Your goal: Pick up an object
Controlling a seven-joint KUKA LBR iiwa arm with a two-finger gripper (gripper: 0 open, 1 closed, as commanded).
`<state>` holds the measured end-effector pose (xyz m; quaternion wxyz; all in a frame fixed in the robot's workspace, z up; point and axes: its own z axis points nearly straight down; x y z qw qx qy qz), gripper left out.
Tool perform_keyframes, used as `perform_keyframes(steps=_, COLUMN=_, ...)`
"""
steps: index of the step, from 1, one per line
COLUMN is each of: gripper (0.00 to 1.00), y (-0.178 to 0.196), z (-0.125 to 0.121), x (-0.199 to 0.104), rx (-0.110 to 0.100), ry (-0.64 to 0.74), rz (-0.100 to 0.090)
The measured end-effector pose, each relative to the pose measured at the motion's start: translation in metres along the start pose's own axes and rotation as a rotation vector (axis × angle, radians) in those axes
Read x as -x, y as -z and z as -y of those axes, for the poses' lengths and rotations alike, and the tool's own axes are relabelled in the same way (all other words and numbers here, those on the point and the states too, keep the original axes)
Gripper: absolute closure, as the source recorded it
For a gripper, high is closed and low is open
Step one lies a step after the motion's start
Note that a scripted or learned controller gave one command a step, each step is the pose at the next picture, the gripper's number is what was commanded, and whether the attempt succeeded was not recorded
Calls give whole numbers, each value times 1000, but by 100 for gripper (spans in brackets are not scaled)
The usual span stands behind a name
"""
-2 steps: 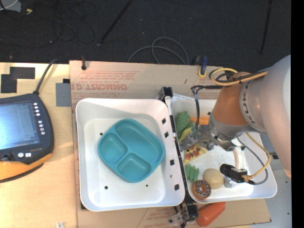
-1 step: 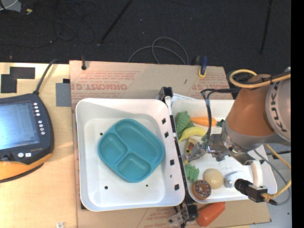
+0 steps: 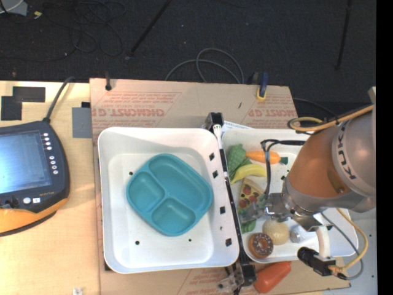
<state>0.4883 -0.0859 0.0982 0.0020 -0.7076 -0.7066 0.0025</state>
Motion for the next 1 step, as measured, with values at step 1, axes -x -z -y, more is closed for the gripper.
perform_keyframes(steps=1, gripper=0, y=-14, z=-26, x=6, rx=-3, ry=3, rz=-3)
